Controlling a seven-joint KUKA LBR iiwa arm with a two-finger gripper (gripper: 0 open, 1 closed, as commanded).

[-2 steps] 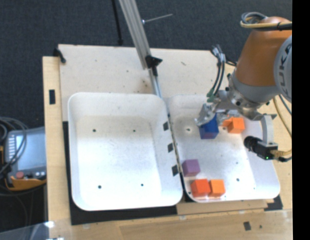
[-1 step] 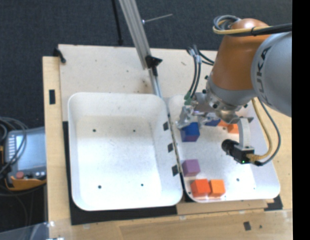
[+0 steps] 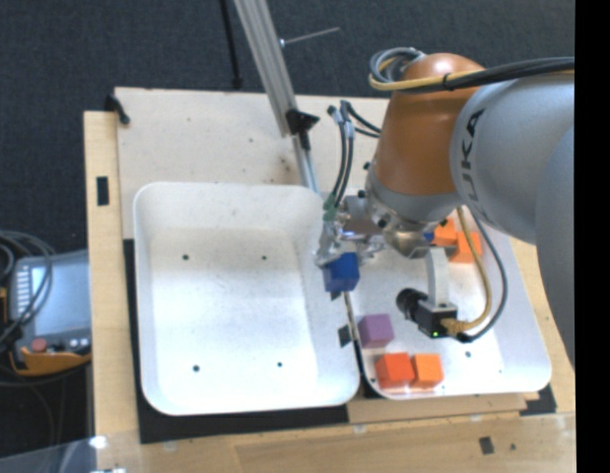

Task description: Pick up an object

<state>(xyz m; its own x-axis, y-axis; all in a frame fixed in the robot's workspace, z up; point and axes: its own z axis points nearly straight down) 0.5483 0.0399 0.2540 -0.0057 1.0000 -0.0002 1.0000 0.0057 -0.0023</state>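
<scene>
Blue block (image 3: 341,274) sat directly under the gripper (image 3: 341,251), its top edge meeting the gripper's tip, above the seam where the two white bins met. Whether the gripper was open, closed or clamped on the block could not be told, since the wrist hardware hid the contact from above. Just below the block, a small black piece (image 3: 344,335) lay by the seam, at the inner edge of the right bin (image 3: 526,358). A purple block (image 3: 374,329) rested in that bin just beside the black piece. Nearer the bin's front rim, two orange blocks (image 3: 393,369) (image 3: 427,368) stood side by side, touching or nearly so. Another orange object (image 3: 450,236) showed further back in the right bin, partly hidden behind the wrist. The arm's orange band (image 3: 423,136) rose above the gripper, and its grey link ran off toward the right of the view. The left bin (image 3: 152,215) lay on the other side of the seam, with a few tiny dark specks on its floor. Both bins rested on the pale bench (image 3: 186,126). A slanted aluminium rail (image 3: 260,37) rose from the bench behind the bins. On the dark floor to the left of the bench stood a grey device (image 3: 48,299) with cables.
</scene>
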